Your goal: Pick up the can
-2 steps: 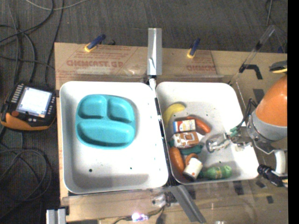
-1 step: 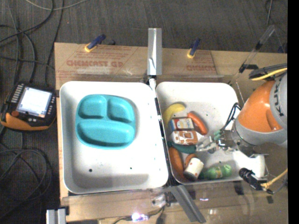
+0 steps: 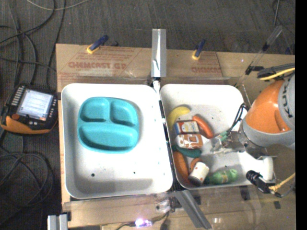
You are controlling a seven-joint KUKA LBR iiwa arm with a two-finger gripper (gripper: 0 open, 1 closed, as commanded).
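A handheld screen (image 3: 29, 108) lies on the floor off the bench's left edge. The left bin (image 3: 115, 183) carries a teal divided tray (image 3: 109, 124) toward its far left corner. In the right bin (image 3: 218, 94), a banana (image 3: 176, 114) lies near the left wall, with a carton (image 3: 187, 127) and a second carton (image 3: 189, 140) just below it and an orange sausage (image 3: 204, 125) beside them. A carrot (image 3: 180, 163) lies along the left wall near the front. The can (image 3: 198, 172) lies tilted near the front edge, touching the carrot, with a green vegetable (image 3: 222, 176) to its right. The gripper (image 3: 221, 143) hovers mid-bin, right of the cartons; whether it is spread or closed, I cannot tell.
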